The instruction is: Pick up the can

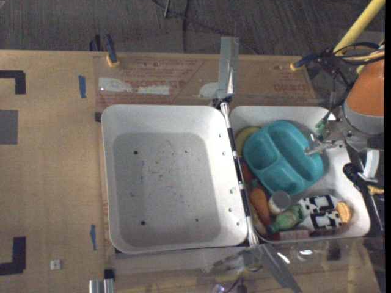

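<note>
Grey-topped and pale-sided, the can sits in the right bin, toward that bin's 7 o'clock corner in the camera view. Its round end faces up, so I judge it to stand upright with its long axis roughly vertical. It is hemmed in. An orange carrot-shaped piece lies just beside it at 9 o'clock, and whether the two touch I cannot tell. A green bottle lies against or just beside it at 5 o'clock, and a black-and-white patched item sits near at 4 o'clock. At 12 o'clock from the can, the teal divided tray fills the middle of the bin, its lower edge close to the can. The gripper hangs over the tray's 3 o'clock rim with no object visibly held. Whether the jaws are released or clenched I cannot tell, as the metal there is small and glary. From the gripper the can lies at about 7 o'clock, near but clearly apart, past the tray's corner. The coming move, as I judge it, calls for a shift toward 7 o'clock and then a descent from above, the jaws straddling the can's round wall. The carrot piece and the bottle leave little room on either side. The left bin rests on the counter well off at 9 o'clock.
</note>
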Available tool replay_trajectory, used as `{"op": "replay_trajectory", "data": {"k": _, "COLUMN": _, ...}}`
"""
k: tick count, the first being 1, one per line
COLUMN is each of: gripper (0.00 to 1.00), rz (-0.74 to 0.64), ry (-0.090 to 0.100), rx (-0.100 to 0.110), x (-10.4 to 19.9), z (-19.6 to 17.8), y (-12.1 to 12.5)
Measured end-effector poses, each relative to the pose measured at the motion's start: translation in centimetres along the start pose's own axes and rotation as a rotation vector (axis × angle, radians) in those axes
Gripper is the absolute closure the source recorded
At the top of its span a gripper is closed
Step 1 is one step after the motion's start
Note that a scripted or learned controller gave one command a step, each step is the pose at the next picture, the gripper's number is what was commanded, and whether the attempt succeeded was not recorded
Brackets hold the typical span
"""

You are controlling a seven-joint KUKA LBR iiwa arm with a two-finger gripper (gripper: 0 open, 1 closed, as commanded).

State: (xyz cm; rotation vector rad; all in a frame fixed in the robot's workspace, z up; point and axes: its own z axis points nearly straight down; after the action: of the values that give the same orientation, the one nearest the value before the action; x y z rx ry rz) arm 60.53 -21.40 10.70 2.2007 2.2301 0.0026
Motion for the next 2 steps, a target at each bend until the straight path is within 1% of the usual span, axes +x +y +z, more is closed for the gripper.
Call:
{"op": "replay_trajectory", "data": {"k": 1, "gripper": 1.00, "rz": -0.221, "ry": -0.002, "rx": 0.001, "x": 1.1, "z": -5.8, "y": 3.2}}
{"op": "replay_trajectory", "data": {"k": 2, "gripper": 1.00, "rz": 0.048, "ry": 0.004, "rx": 0.017, "x": 1.9, "z": 0.1, "y": 5.5}}
